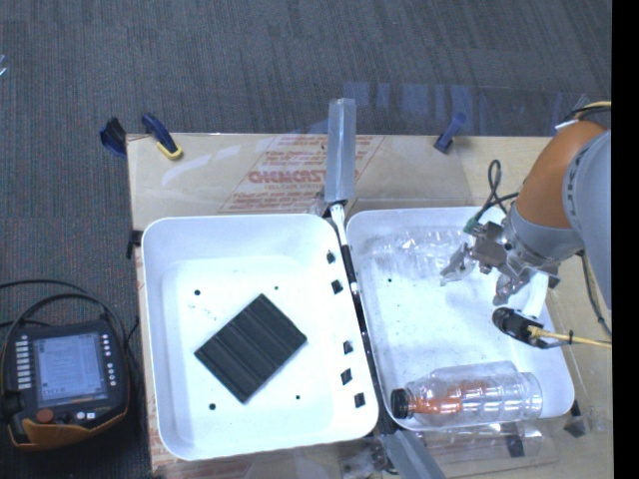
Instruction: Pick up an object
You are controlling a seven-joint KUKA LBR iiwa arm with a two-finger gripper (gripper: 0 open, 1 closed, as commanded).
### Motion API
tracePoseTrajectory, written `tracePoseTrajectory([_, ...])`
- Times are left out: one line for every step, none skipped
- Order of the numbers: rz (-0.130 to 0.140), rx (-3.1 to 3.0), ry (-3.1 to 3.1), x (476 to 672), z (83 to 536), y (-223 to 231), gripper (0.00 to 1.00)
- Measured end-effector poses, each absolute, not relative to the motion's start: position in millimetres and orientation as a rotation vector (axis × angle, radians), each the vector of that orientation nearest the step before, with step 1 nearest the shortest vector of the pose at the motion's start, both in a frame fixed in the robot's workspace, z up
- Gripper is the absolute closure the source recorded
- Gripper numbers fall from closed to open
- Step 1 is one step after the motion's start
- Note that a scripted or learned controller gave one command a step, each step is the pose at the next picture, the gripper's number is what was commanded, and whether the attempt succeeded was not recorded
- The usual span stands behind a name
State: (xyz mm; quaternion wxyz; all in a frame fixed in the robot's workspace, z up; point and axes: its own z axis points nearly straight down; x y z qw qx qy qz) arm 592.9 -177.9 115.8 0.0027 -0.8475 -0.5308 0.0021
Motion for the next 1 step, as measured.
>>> tracePoseTrajectory([0.006, -2.499, -1.893, 554.4, 84.8, -109.0, 0.00])
